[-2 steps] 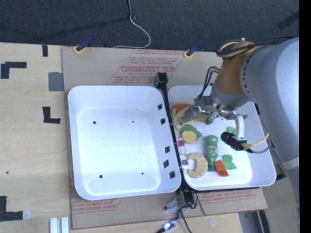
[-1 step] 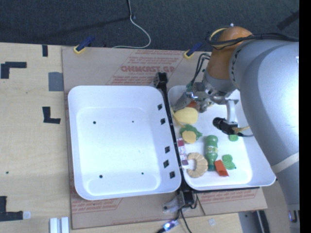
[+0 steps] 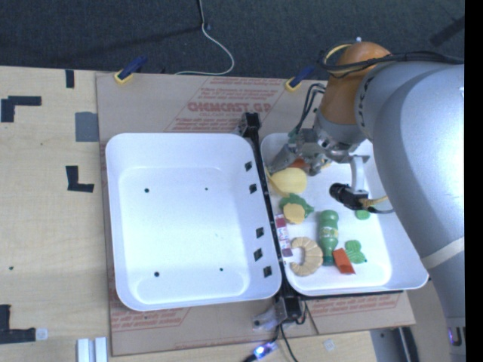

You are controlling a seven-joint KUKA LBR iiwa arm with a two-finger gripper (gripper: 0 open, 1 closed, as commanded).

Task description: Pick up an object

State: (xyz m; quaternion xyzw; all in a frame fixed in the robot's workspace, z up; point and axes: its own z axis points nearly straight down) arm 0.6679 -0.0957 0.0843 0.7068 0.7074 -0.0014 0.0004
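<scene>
One yellow lemon lies just near-left of the gripper; finger state apparently obscured, cannot tell.

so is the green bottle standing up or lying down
Lying down: the green bottle rests on its side on the right bin's floor, beside the croissant.

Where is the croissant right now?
The croissant lies in the right bin, near its front left corner, below the corn and left of the green bottle.
</scene>
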